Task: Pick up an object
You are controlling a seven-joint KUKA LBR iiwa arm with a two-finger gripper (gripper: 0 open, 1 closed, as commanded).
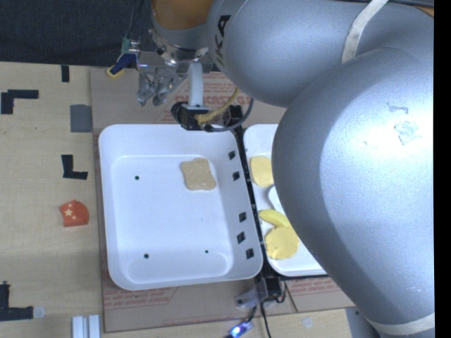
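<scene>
the grey arm (338, 118) fills the right side, covering most of the right bin (262, 141), where yellow pieces (280, 241) lie along its left edge. the left bin (169, 270) carries a tan slice (198, 174) near its far right corner. the gripper (156, 90) hangs beyond the left bin's far edge, fingers released, grasping nothing; a red piece (74, 213) sits on the bench (42, 245), left of that bin.

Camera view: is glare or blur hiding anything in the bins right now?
Camera view: lighting is even and soft, with no harsh glare on the left white plastic bin; the flat tan bread-shaped piece is sharp enough to make out; the big grey arm sits close and slightly soft, blocking most of the right white bin; the gripper looks dim against the dark background.
</scene>
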